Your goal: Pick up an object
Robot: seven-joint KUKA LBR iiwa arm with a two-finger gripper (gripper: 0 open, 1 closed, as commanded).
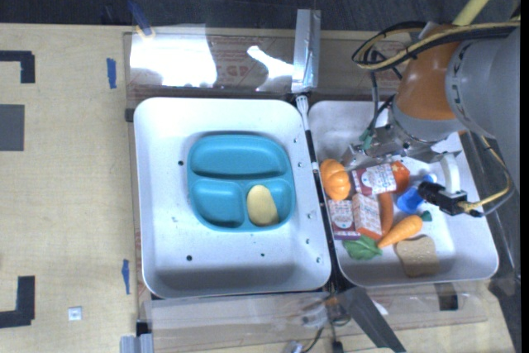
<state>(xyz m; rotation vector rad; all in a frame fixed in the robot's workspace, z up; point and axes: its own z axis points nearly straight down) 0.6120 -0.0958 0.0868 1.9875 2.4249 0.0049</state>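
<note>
Two shallow white bins are seen side by side on the bench. The left bin (pixel 157 202) occupies the centre of the frame and the right bin (pixel 475 256) lies at the lower right.

In the left bin a blue divided tray (pixel 227 169) is placed, and a yellow egg-shaped item (pixel 262 205) is seated in its lower right compartment.

In the right bin a cluster of objects is recorded. An orange round fruit (pixel 335 178) lies at the left side, close to the bin's wall. Just right of it, flat printed packets (pixel 364 198) are laid, with a red-orange piece beside them. A toy carrot (pixel 401 229) rests lower down, its green top (pixel 360 246) pointing toward the lower left. A slice of brown bread (pixel 417 255) lies below the carrot, near the bin's lower edge. A small blue item (pixel 410 198) is noted above the carrot.

The arm (pixel 488 87) enters from the upper right, its orange band (pixel 426 87) visible above the wrist. The gripper (pixel 376 143) is positioned over the upper part of the right bin, just above the packets. Whether it is released or clenched cannot be told. No object is seen to be grasped.
</note>
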